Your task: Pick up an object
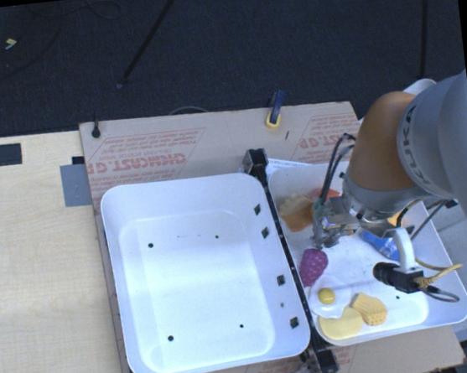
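1. Grey pincer [326, 227] is being held low over the right bin [354, 272], toward its far left part. Whether it is open or closed cannot be told, and nothing is being seen in its grasp.
2. Just beside it, on the left, an orange lump [295, 213] is being found close against the bin's wall. This is being judged the likeliest thing to be picked. A descent so near the wall is being judged risky: the wall may be struck, or the lump may be pushed along it rather than gripped.
3. Just below the pincer, a purple berry [313, 265] is being seen, also near that wall. Being small and rounded, it is being judged likely to be squeezed out sideways under an off-centre closure.
4. To the right, a blue piece [383, 246] is being partly hidden by the wrist, so it may be nudged unnoticed while the arm is being lowered.
5. Farther out, at the near corner, an egg [327, 298], a corn [370, 309] and a yellow slice [344, 326] are being crowded together, the last two touching. A grasp there is being judged liable to catch two things or to scatter them.
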Tool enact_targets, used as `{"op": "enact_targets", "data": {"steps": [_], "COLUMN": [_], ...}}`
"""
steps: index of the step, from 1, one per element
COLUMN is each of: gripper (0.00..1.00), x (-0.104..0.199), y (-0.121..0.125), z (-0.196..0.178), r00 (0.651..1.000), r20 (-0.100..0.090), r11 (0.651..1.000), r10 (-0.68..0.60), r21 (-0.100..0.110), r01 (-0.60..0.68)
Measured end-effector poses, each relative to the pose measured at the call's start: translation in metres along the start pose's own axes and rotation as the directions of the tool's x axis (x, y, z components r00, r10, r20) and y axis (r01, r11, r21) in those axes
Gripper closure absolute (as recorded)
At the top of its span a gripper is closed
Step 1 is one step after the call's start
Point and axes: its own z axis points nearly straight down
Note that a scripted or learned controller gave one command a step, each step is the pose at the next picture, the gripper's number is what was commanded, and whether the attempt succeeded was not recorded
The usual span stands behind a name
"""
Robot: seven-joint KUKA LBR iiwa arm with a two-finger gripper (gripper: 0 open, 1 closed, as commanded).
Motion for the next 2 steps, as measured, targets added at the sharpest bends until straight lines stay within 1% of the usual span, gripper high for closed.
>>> {"op": "enact_targets", "data": {"steps": [1,2], "gripper": [1.0,1.0], "x": [-0.038,-0.034], "y": [-0.053,0.019], "z": [0.033,0.032], "r00": [1.0,1.0], "r20": [-0.001,0.001], "r11": [1.0,1.0], "r10": [0.0,-0.006], "r21": [0.001,-0.007], "r01": [0.0,0.006]}}
